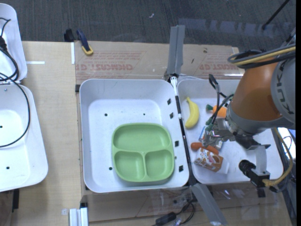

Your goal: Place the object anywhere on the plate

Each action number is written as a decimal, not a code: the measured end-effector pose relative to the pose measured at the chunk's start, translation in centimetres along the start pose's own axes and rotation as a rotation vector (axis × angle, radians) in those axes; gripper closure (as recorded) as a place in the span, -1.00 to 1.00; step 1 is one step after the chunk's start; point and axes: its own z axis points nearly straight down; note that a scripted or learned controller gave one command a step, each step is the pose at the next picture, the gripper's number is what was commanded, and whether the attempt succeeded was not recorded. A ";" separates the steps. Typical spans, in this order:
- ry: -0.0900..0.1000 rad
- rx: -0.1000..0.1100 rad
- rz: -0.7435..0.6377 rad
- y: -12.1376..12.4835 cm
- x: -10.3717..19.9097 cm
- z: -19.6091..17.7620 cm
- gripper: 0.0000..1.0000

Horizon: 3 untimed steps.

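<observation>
A light green plate (142,151) with three compartments lies in the left bin (94,126), toward its front. The grey and orange arm reaches into the right bin (225,175) from the right. Its gripper (212,136) hangs low over a cluster of small items near that bin's middle. Just under it lie a small orange carrot-like piece (197,146) and a brown and white carton (209,160). A yellow banana (191,113) lies behind them by the divider, and an orange object (219,110) peeks out beside the arm.
The bins' raised walls meet in a divider (179,121) between plate and gripper. A black bracket (251,171) hangs off the arm at the front right. Cables loop over a white fixture (14,140) on the bench's left.
</observation>
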 end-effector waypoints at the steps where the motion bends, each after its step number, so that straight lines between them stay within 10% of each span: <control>1: 0.000 0.005 0.000 0.1 0.0 -0.6 1.00; 2: 0.001 0.000 0.058 -0.1 -1.6 0.0 1.00; 3: 0.001 -0.001 -0.326 -0.1 -2.7 0.0 1.00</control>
